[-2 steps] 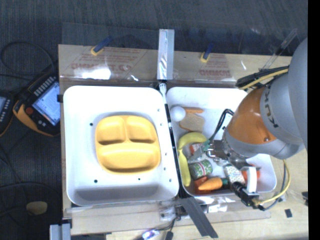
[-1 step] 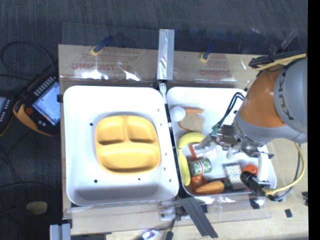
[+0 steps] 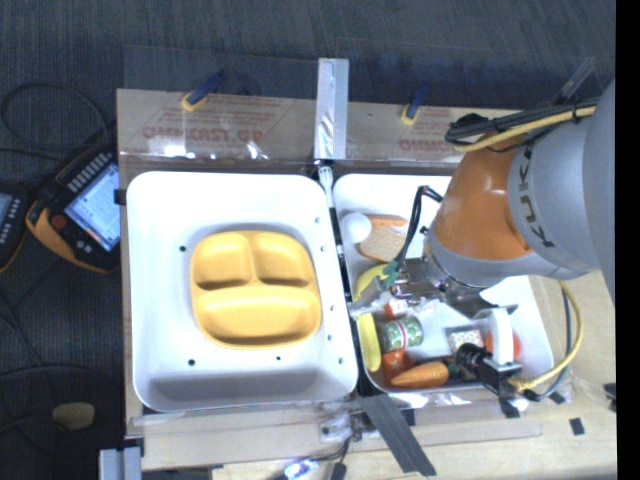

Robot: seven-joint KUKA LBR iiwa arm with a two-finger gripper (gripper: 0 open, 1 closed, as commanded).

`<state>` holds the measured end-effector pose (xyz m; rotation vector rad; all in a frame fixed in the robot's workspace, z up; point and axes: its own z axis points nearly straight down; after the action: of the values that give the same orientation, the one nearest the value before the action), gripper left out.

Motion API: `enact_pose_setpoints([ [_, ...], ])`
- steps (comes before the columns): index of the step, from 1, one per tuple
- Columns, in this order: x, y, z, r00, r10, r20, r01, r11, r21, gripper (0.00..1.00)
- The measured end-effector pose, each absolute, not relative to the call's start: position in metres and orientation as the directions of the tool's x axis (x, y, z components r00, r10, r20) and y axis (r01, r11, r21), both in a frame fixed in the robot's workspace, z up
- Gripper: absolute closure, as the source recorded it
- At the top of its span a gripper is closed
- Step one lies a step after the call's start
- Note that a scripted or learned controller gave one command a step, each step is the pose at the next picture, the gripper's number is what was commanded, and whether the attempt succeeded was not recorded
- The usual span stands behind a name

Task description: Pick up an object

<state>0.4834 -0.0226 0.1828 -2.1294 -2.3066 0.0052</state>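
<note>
My gripper (image 3: 402, 290) hangs low over the middle of the right bin (image 3: 540, 313), under the orange wrist band. Directly beneath and around it lie a yellow banana (image 3: 371, 280) and a small can with a green and red label (image 3: 400, 334). A white egg (image 3: 356, 228) and a tan bread slice (image 3: 386, 236) sit at the bin's far left. An orange carrot (image 3: 420, 374) lies along the near wall, beside a yellow piece (image 3: 367, 342). A red and white item (image 3: 503, 336) rests to the right. The arm hides the bin's far right part.
The left bin (image 3: 150, 268) holds a yellow divided plate (image 3: 255, 286) at its middle. A narrow wall separates the two bins. A handheld controller (image 3: 85, 213) lies on the floor to the left of the bench.
</note>
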Motion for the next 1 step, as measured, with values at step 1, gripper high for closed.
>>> enact_pose_setpoints([
  [1,0.5363,-0.0802,0.1827,-0.120,0.993,-0.002,0.993,0.120,-0.003,0.00],
])
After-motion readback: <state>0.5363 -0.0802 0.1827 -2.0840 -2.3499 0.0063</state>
